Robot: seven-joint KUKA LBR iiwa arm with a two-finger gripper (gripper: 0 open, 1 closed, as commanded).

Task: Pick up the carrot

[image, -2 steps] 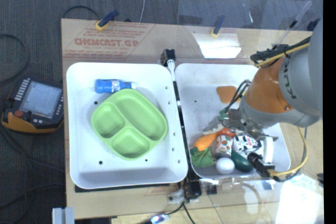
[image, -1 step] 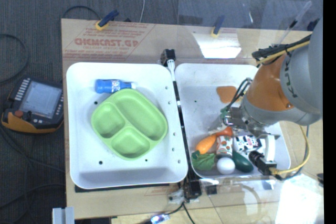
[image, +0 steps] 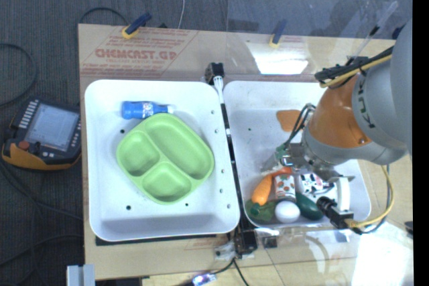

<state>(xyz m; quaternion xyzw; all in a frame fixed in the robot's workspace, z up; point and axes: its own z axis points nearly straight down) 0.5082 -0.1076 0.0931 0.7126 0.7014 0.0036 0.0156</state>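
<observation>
The carrot (image: 262,189) is a short orange piece with a green tip, lying near the front left corner of the right bin (image: 249,118). It rests against a small red and white carton (image: 284,187). My gripper (image: 303,175) hangs low over the front of this bin, just right of the carton and carrot, under the grey and orange wrist (image: 338,122). The wrist hides most of the gripper. Nothing shows the carrot lifted; it lies on the bin floor.
A white egg (image: 288,211) and a dark green vegetable (image: 310,205) lie in front of the carton. An orange flat piece (image: 288,119) sits further back. The left bin (image: 107,211) bears a green divided plate (image: 165,156) and a blue bottle (image: 143,109).
</observation>
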